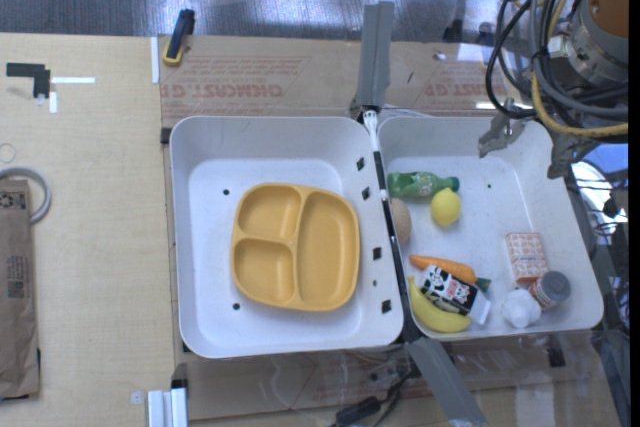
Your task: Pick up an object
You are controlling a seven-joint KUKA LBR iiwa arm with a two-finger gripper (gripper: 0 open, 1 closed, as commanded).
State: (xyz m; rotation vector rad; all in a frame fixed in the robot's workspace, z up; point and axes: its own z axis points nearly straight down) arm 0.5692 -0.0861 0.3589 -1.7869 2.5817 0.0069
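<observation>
Two shallow white bins sit side by side on the bench, their inner rims touching along a grey divider. The left bin (190, 245) carries a yellow divided plate (296, 246) near its middle, with bare white floor all round it, widest along the far edge and the left wall. The right bin (480, 150) is crowded along its near edge and open across its far half. A green bottle (420, 183) lies against the inner wall, with a yellow lemon (446, 206) touching it on the near side. Just beside the inner rim rests a small brown rounded item (401, 220). Toward the near inner corner an orange carrot (447, 268) lies over a black-and-white printed pouch (449, 291), which covers part of a yellow banana (432, 313) curving along the near wall. By the near outer corner stand an orange-and-white carton (525, 257), a small jar (551, 289) with a grey lid and a white lump (519, 309), close together. The gripper (527, 147) hangs over the far outer corner of the right bin, its two grey fingers (497, 136) spread apart with nothing between them, well apart from every object; clear floor lies beneath it.
</observation>
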